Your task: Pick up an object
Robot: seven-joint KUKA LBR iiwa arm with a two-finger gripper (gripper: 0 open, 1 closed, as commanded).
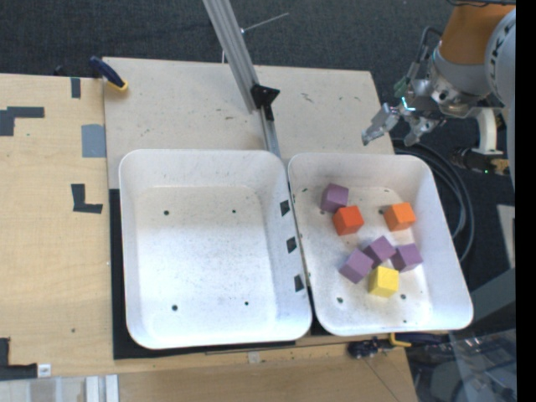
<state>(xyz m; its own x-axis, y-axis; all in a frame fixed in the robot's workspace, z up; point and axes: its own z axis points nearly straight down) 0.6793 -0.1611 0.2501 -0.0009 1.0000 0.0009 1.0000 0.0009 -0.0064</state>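
The grey arm's two-finger gripper (395, 127) hangs above the far rim of the right-hand shallow white bin (444, 224), its fingers spread apart with nothing between them. Inside that bin lie seven small foam-like cubes: a purple one (334, 197) touching a red-orange one (348, 219), an orange one (399, 216) near the right wall, and three more purple ones (382, 248) clustered around a yellow one (384, 280). Just beside it sits the left-hand shallow white bin (134, 224).
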